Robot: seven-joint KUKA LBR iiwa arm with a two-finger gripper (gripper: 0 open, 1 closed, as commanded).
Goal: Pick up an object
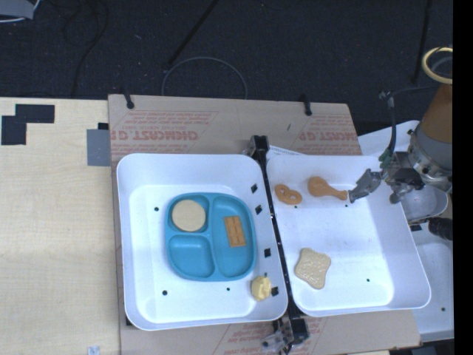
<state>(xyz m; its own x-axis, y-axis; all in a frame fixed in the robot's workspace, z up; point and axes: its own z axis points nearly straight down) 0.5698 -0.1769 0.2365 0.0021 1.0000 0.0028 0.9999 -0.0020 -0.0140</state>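
White plastic bins sit side by side in the camera view, and the gripper (367, 185) hangs at the right bin's (414, 272) far right edge, just beside the drumstick-shaped piece (325, 188); whether its jaws are spread or closed I cannot tell. Nothing sits between them, so the pick looks not yet made: drumstick, pretzel (288, 194) and toast slice (312, 268) all lie on the bin floor.

Plenty of open floor in the right bin (369, 235) middle; pretzel (288, 194) and drumstick (326, 188) crowd its far side, bread slice (312, 268) sits toward its near-left part.
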